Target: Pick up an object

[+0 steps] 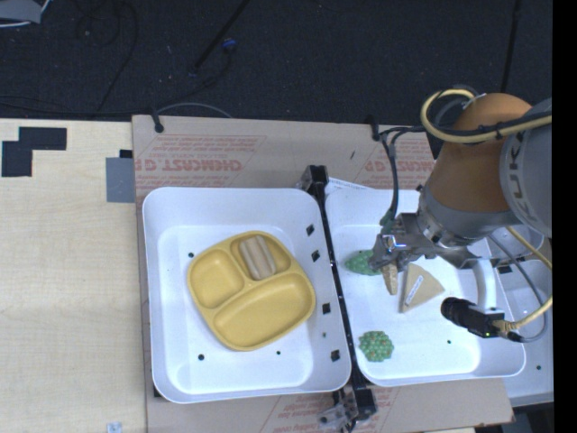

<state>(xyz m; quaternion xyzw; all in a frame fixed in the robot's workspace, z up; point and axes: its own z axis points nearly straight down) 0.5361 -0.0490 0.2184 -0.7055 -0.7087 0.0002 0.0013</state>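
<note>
Pale wedge-shaped object point(420, 289) lay in right bin point(433, 368), just beside gripper point(389, 273). Gripper hung low over that bin, tips near small green piece point(361, 262); grip state impossible to tell. Second green clump point(376, 345) sat nearer front wall. Left bin point(180, 368) held yellow divided tray point(251, 289), tan item point(260, 257) in one compartment.

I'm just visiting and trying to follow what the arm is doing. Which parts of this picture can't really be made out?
- End effector: small and dark in the camera view; open or shut cannot be told.
- Green object beside it: partly covered by the end effector, so contact is unclear.
- Right bin: its far right part lies under the arm.
- Item in the yellow tray, the tan piece: too blurred to identify.
</note>
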